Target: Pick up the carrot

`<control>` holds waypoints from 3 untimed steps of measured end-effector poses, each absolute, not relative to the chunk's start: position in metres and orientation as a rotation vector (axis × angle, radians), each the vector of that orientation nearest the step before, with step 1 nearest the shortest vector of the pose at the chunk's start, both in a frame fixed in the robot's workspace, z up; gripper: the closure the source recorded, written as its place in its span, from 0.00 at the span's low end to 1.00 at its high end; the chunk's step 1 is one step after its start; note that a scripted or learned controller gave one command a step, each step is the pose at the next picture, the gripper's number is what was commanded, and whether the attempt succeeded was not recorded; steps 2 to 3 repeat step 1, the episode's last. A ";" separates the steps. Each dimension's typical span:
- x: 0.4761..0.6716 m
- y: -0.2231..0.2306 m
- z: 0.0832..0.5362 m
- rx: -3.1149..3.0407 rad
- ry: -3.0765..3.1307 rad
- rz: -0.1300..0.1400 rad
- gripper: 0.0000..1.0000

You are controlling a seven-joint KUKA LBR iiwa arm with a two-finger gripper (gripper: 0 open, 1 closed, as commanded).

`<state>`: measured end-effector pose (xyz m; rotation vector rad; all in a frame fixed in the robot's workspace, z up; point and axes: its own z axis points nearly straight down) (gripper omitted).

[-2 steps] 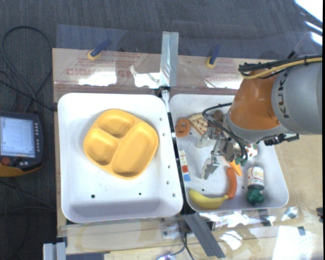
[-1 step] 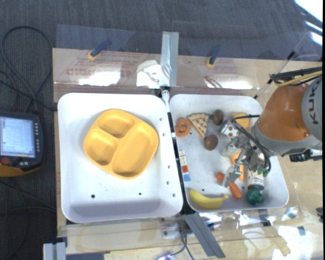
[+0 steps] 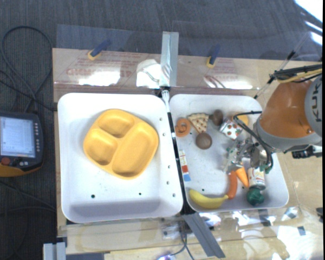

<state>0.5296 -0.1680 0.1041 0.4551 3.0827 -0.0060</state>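
Camera view, gripper [image 3: 244, 157] above carrot [image 3: 241, 176], labels possibly unreadable

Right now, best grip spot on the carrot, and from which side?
Grip the carrot mid-body, coming straight down with fingers closing across its width. It lies roughly lengthwise toward the bin's near wall, tip almost at the banana. The gripper and bottle crowd its upper right; its left side looks freer.

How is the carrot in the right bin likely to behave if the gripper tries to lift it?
The carrot looks like a smooth, tapered toy, so it is probably stiff and light. Its round taper may let it slip or roll. It lies crowded beside the bottle and the banana, which it may nudge.
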 end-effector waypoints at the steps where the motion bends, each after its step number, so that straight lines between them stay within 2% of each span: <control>1: 0.535 -0.124 0.157 0.699 3.058 0.000 1.00; 3: 0.535 -0.124 0.157 0.699 3.058 0.000 1.00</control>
